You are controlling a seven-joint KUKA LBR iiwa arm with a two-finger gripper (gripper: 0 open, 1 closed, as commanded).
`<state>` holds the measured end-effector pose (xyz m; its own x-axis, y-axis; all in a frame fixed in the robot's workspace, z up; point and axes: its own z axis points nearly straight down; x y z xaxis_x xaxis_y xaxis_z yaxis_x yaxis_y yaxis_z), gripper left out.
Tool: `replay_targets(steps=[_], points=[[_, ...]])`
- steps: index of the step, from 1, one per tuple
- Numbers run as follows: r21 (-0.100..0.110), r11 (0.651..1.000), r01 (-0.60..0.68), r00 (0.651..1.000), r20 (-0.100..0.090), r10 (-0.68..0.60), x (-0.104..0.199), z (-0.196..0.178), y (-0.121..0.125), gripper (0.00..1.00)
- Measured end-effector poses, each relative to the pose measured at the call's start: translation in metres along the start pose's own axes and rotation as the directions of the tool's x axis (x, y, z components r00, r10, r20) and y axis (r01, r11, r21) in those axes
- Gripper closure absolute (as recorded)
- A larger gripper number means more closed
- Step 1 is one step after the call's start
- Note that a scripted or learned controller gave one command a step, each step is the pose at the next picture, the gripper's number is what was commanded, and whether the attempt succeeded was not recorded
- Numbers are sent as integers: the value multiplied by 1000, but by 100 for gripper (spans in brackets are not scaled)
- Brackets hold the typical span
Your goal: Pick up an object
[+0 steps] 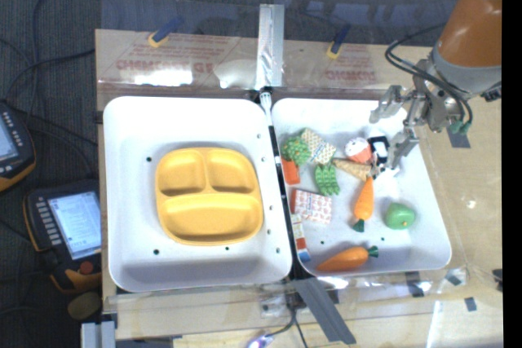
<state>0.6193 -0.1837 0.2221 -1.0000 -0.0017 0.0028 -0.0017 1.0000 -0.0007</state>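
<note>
While arm [473, 28] leans in fr right | jaws apart, holding nothing, over right bin [424, 248]

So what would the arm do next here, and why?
Probably lower a little onto the round red-and-white toy. The gripper hangs over the right bin with its jaws spread and nothing between them, and that toy lies just beside its tip.

A grey arm [469, 69] with an orange band, black cables and a metal hand [397, 126].
</note>
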Motion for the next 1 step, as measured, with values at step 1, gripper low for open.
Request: replay_targets(steps=[1], points=[[10, 995, 96, 995, 21, -96, 41, 110, 3, 0]])
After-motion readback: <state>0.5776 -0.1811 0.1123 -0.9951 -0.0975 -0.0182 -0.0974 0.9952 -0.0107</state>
